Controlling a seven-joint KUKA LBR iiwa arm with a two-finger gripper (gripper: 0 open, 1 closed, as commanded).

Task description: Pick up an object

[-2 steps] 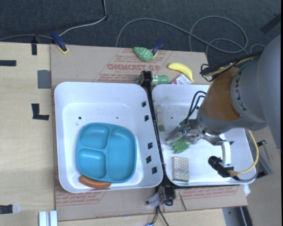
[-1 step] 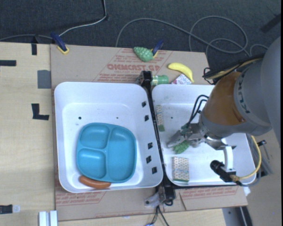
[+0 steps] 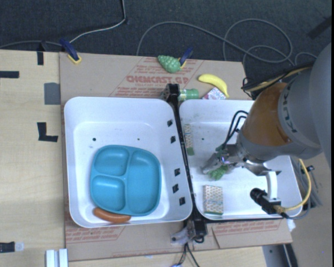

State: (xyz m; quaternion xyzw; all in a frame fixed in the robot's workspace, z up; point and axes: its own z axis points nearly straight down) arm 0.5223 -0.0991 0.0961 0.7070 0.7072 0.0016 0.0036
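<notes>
Hovering low in the right bin (image 3: 242, 207), end effector (image 3: 218, 166) spread around a small green object (image 3: 217, 173) on the bin floor. Best centred over it before closing, then lifting straight.

Robotics lab: taped counter (image 3: 22, 110) with cardboard sheet (image 3: 150, 79), two white bins (image 3: 78, 149), loose cables (image 3: 250, 38), toy food for testing.

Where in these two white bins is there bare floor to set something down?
Left white bin: bare floor behind the blue divided plate, toward the far wall. The orange sausage-shaped toy crowds its near edge. Right white bin: bare at the far left corner; the gripper, a green object and a patterned packet crowd the middle.
</notes>
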